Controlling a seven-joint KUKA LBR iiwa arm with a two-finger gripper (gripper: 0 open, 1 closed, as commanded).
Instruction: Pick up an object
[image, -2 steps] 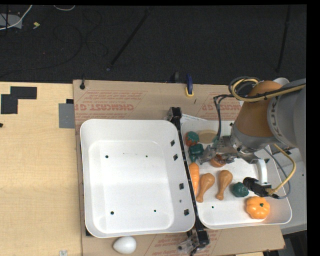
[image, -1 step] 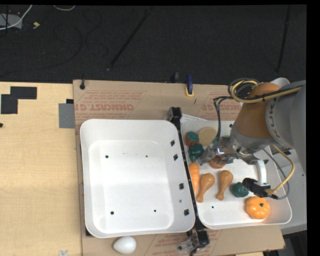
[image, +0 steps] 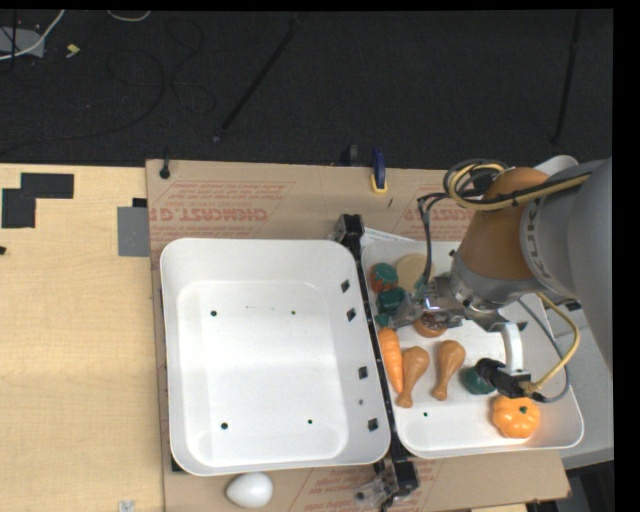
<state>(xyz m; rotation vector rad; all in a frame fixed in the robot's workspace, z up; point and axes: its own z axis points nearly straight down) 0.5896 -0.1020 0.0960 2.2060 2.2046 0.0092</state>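
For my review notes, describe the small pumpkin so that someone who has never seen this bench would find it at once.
Start at the right-hand white bin, the one the grey arm reaches over. Go to its near right corner: the pumpkin sits there, past the two drumsticks and the carrot. It is the one round, ribbed orange thing with a short stem, where its neighbours are long and narrow.

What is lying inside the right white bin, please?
Inside the right bin: a carrot, two drumsticks, a small pumpkin, teal pieces and a round brown item. The arm covers the bin's far part.
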